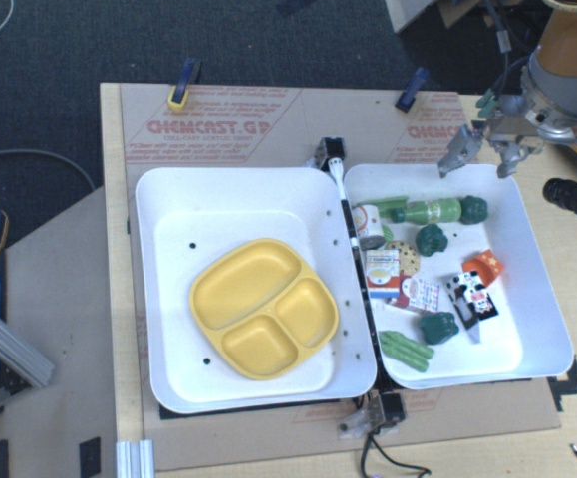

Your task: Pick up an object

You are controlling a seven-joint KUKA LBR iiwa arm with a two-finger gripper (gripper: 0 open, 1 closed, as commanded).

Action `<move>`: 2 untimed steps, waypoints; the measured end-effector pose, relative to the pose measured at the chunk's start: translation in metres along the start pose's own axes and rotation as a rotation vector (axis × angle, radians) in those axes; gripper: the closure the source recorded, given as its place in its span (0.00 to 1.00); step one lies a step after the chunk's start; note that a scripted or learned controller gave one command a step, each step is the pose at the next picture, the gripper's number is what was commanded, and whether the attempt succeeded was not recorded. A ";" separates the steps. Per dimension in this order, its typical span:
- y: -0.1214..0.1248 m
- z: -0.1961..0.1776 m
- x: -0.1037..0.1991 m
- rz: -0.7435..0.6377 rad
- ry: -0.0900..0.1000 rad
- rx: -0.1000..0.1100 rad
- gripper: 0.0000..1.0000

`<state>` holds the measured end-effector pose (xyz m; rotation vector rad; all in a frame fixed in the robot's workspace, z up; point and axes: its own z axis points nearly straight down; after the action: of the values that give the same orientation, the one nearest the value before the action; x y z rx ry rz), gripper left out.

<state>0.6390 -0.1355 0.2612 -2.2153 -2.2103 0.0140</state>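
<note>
The fingers [481, 160] stand open with nothing between them, above the far rim of the right bin [537, 297]. The arm [567, 48] comes in from the far right. Below, in that bin, lie a green bottle [430, 210], a dark green piece [431, 239], an orange piece [483, 264], cartons [383, 264] and a green pod [406, 350]. The left bin [163, 267] holds a yellow tray [264, 308]. Both bins sit on the bench [268, 118].

Two shallow white bins [158, 267] [537, 297]; one yellow three-compartment plastic tray [264, 308] in the left bin; one green plastic bottle [428, 210] in the right.
</note>
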 end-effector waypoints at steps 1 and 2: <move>0.002 -0.009 0.000 -0.002 -0.002 -0.014 0.00; -0.002 0.050 0.009 -0.002 -0.001 -0.008 0.00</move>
<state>0.6361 -0.1268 0.2117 -2.2172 -2.2168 0.0064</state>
